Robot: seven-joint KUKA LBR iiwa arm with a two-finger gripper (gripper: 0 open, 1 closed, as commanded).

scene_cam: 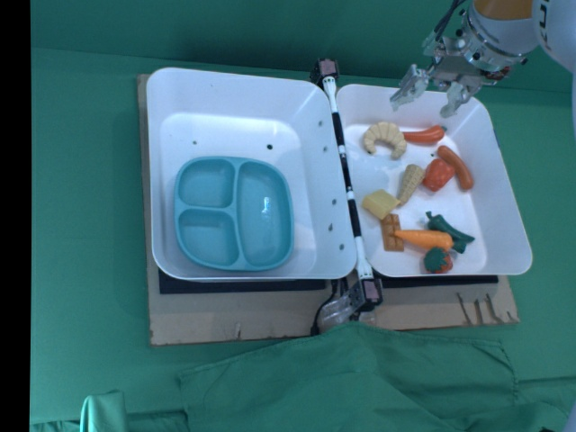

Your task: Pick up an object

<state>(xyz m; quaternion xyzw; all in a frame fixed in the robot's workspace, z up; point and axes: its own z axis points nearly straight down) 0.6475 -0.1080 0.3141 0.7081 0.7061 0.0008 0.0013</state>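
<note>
Croissant (385,139) lies in the right bin (504,232), near its far left corner, long axis roughly across the view. Above the bin's far edge the hand (430,94) hovers spread open, holding nothing; the croissant sits below-left of it.

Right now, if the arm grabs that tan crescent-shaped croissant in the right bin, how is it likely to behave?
The tan crescent-shaped croissant looks like moulded plastic toy food, so probably stiff and light. Its curved, glossy ridges may let it slip or twist out of a grip taken across the horns. It lies flat on the right white bin, close to the red chilli pepper, so a push could nudge that too.
</note>
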